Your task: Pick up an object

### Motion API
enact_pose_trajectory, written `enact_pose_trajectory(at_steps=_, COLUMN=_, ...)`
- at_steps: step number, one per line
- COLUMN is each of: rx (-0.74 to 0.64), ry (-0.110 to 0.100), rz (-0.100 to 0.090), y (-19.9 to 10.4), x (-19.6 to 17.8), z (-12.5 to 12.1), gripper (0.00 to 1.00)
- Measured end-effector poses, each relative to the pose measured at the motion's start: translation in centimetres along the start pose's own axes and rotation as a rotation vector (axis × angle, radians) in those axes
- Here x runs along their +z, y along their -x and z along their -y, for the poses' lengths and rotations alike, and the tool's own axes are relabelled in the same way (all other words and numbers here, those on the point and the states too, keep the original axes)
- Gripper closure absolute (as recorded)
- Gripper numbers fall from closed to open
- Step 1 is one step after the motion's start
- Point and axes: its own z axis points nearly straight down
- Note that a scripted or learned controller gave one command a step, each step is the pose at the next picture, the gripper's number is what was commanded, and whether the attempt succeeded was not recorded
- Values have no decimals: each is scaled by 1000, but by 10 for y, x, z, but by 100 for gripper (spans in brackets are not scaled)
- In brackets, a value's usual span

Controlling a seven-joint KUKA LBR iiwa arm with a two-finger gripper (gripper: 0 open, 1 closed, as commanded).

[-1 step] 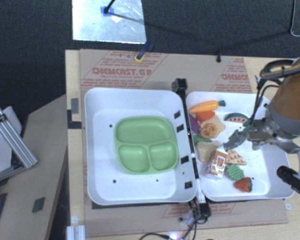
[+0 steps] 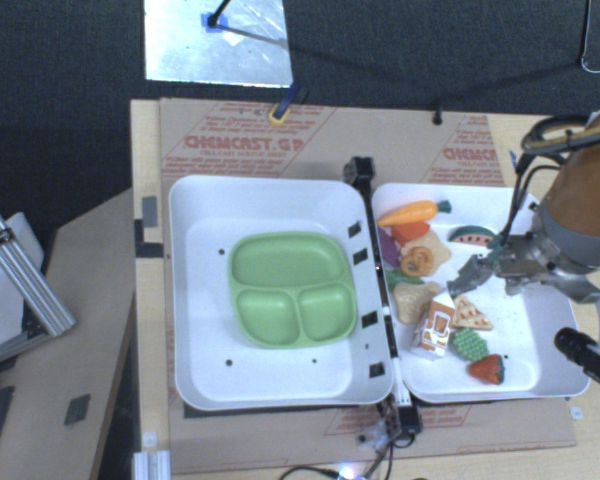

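The jaws (image 2: 470,273) hang over the right bin (image 2: 550,368); whether apart or together I cannot tell. The pizza slice (image 2: 470,315) lies just below them, the juice carton (image 2: 435,328) beside it.

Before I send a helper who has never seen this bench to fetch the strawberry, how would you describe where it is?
Look at the right-hand white bin, the one holding the toy food. Go to its near edge, toward the right end of the pile, beside a bumpy green piece. The strawberry is the small red one with a green cap, the nearest item of the pile.
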Motion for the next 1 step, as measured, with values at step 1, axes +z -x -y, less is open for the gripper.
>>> enact_pose_trajectory(at_steps=1, rx=2, ry=-4, rz=-1, y=-6, x=57, z=7, gripper=0)
